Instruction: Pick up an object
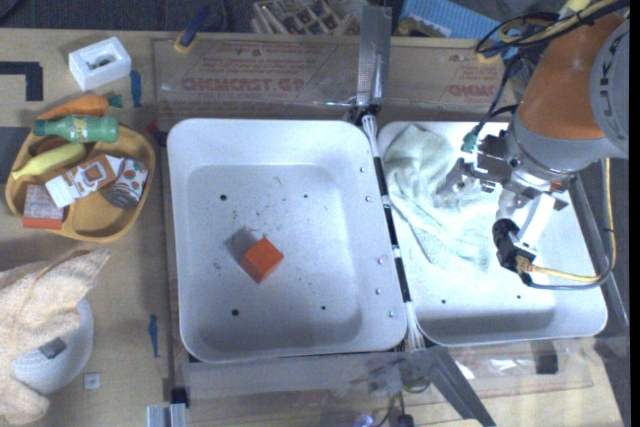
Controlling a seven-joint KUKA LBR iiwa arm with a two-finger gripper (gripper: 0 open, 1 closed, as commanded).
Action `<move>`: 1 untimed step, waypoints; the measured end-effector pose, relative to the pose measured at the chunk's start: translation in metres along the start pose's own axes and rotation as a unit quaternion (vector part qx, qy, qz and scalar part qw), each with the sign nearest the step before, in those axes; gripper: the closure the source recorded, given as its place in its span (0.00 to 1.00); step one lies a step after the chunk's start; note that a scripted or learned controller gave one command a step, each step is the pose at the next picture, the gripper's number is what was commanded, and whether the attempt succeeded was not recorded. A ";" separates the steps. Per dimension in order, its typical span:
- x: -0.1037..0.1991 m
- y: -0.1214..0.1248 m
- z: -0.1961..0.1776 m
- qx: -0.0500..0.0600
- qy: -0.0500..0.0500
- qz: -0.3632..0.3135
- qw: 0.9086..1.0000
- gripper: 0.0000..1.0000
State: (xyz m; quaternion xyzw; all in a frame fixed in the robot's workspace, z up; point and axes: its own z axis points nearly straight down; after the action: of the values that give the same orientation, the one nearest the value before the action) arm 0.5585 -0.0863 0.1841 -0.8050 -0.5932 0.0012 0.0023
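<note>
An orange and grey block [260, 257] lies in the middle of the left bin [200, 155]. A crumpled white cloth [418, 167] is spread over the far left part of the right bin [570, 315]. My gripper [457, 183] hangs low over the right bin, right at the cloth's right side, below the arm's orange band [560, 85]. The wrist and its cabling cover much of the gripper from above. It is far from the block, on the other side of the wall between the bins.
A yellow bowl [20, 200] of toy food stands left of the bins, with a beige cloth [40, 305] and a pale bowl below it. A small white box [99, 61] sits at the back left. A yellow cable [560, 277] loops over the right bin.
</note>
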 end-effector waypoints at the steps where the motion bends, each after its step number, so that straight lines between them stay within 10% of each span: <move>1: -0.059 0.010 -0.019 -0.003 -0.001 0.026 1.000 0.00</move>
State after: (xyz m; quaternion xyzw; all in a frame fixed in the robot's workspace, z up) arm 0.5505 -0.1454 0.2025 -0.8203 -0.5720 -0.0002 -0.0010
